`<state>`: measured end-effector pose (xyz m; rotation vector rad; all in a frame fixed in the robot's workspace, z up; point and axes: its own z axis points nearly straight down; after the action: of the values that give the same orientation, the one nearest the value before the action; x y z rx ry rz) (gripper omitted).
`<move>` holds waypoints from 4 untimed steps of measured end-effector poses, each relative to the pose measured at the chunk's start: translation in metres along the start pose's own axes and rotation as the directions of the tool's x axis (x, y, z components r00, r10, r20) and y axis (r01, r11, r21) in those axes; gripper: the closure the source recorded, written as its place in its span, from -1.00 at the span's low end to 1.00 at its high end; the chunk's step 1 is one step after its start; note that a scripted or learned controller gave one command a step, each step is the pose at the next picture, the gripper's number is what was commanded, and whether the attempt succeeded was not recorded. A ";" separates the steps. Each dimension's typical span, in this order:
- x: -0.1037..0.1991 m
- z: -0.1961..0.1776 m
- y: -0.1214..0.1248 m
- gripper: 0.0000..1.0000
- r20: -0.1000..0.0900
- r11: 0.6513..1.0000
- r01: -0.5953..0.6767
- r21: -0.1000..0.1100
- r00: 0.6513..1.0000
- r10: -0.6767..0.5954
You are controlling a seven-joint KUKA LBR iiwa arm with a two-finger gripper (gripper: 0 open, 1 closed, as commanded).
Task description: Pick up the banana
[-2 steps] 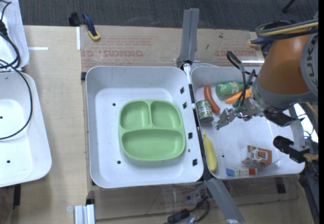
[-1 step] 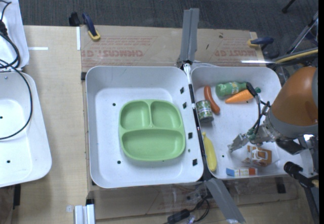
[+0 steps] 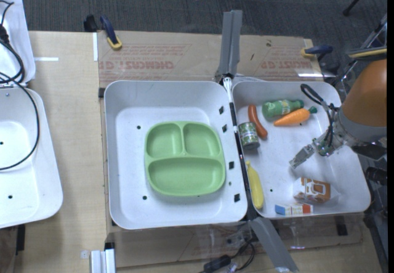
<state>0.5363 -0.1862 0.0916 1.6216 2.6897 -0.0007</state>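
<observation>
The yellow banana (image 3: 254,185) lies lengthwise along the left wall of the right bin (image 3: 351,174), near its front corner. My gripper (image 3: 303,156) hangs low over the middle of the right bin, to the right of the banana and a little farther back, with a clear gap between them. Nothing shows in its grasp. The arm, with its orange band (image 3: 369,94), comes in over the bin's right rim.
The right bin also holds a sausage (image 3: 257,121), a small can (image 3: 249,135), a green bottle (image 3: 282,107), a carrot (image 3: 292,118), a brown carton (image 3: 314,190) and a small box (image 3: 293,209). A green divided plate (image 3: 184,159) sits in the left bin (image 3: 123,142).
</observation>
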 end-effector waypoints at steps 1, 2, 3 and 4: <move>0.084 0.000 -0.023 -1.00 -0.002 1.000 0.008 0.001 1.000 -0.008; 0.103 0.000 -0.010 -1.00 -0.002 0.997 0.082 0.001 0.997 -0.082; 0.104 0.000 -0.011 -1.00 -0.002 0.940 0.341 0.000 0.940 -0.341; 0.104 0.000 -0.011 -1.00 -0.002 0.940 0.342 0.000 0.940 -0.342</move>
<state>0.4778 -0.0998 0.0912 1.1311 2.9315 0.0003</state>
